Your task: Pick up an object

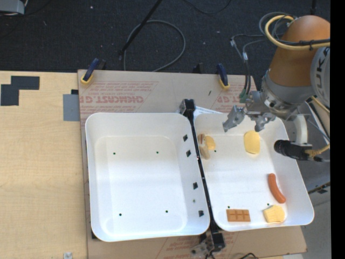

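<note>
My gripper hangs over the back of the right bin with its two grey fingers spread open and nothing between them. A yellow rounded piece lies just below and slightly right of the fingertips. A small bread-like piece rests against the bin's left wall. Farther forward lie an orange sausage, a brown waffle square and a yellow cheese wedge.
The left bin sits beside the right one, with a black divider strip between them. Both stand on a cardboard sheet held by yellow-blue clamps.
</note>
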Robot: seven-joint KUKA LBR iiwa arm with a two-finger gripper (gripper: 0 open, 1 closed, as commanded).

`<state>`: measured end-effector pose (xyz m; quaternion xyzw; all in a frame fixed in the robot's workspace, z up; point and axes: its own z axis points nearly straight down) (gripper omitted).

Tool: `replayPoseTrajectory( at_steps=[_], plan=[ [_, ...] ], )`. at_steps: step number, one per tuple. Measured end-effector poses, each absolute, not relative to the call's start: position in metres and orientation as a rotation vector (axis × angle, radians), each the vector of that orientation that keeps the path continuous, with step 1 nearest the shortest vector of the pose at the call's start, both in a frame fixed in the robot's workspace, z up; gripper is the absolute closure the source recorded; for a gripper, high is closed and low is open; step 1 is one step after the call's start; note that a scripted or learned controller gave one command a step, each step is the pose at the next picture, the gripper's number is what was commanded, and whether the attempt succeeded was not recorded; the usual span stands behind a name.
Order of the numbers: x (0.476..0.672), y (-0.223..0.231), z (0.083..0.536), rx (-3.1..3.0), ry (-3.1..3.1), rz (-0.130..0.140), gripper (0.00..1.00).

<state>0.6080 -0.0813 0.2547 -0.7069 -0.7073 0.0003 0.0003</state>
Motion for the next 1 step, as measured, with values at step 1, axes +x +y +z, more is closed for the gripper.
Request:
replayPoseTrajectory(
  at_steps=[1],
  plan=[
    [0.5719, -0.1383, 0.1065, -2.22, -2.209, 0.015, 0.0]
  ],
)
